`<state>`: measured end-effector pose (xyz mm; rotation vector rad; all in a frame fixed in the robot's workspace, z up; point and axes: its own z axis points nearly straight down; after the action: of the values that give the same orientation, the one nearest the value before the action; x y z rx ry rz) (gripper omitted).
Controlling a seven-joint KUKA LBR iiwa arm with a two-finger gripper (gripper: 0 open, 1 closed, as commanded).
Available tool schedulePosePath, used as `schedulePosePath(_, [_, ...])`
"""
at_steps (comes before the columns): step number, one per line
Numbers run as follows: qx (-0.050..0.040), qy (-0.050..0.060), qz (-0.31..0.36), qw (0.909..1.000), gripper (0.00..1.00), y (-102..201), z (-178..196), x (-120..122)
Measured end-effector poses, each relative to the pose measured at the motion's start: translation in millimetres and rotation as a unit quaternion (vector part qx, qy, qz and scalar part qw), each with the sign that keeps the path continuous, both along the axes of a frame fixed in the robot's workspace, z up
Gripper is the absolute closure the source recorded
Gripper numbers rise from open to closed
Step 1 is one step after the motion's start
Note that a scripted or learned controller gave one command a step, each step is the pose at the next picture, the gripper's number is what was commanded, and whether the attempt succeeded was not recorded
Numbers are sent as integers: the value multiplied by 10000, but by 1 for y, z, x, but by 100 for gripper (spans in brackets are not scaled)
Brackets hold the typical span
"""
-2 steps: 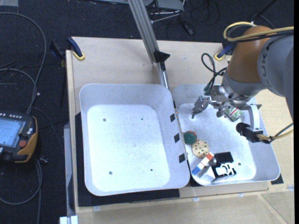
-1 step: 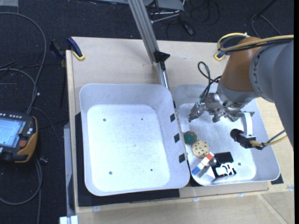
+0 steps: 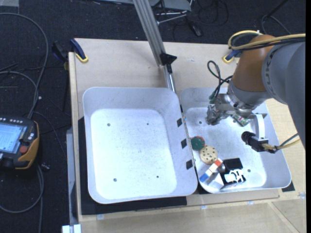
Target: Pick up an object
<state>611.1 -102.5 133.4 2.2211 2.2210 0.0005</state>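
My gripper (image 3: pixel 212 116) hangs over the far left part of the right bin (image 3: pixel 278 171), with the grey arm and its orange band reaching in from the right. Nothing shows in its grasp. Nearer the camera, along the bin's left side, lie a small green round piece (image 3: pixel 197 142) and a tan disc with holes (image 3: pixel 208 154). Toward the front corner sit a red, white and blue block (image 3: pixel 212 171) and a black-and-white object (image 3: pixel 233 171). The gripper is apart from all of them, beyond the green piece.
The left bin (image 3: pixel 131 149) lies beside the right one, their rims meeting in the middle. A slanted metal pole (image 3: pixel 151 25) rises behind the bins. A handheld controller (image 3: pixel 14 141) rests on the floor at far left.
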Motion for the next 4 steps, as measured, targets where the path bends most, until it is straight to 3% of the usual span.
schedulePosePath(2, [-2, -17, 2, 10000, 100, -5, 96, -3])
schedulePosePath(4, [6, 9, 19, 10000, 100, 91, 91, 22])
